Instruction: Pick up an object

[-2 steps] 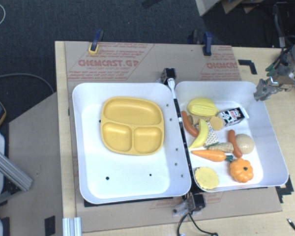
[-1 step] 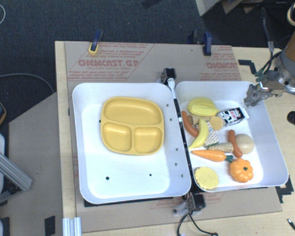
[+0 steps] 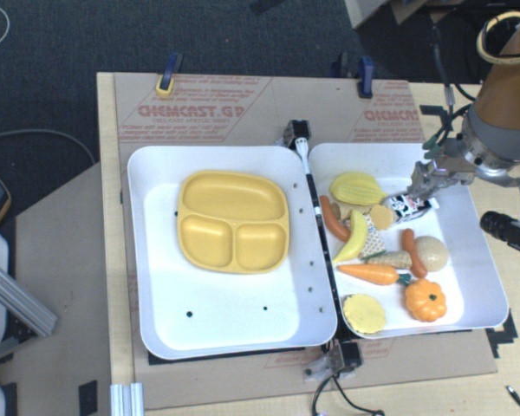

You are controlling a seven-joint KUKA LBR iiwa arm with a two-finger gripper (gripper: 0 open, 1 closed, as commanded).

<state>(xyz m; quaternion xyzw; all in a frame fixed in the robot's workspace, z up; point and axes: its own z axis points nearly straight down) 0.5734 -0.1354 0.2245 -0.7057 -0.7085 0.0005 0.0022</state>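
Black-and-white spotted toy cow (image 3: pixel 406 204): right white bin (image 3: pixel 481 258), far side, beside yellow plastic taco (image 3: pixel 357 189). Grey gripper (image 3: pixel 426 183) directly over it; whether it grasps the cow cannot be told. Yellow three-compartment plate (image 3: pixel 234 220): left bin (image 3: pixel 147 258).

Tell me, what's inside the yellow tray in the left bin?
Nothing that I can see: the yellow tray shows three bare compartments. It hides the patch of the left bin beneath it. The toy food all lies in the right bin.
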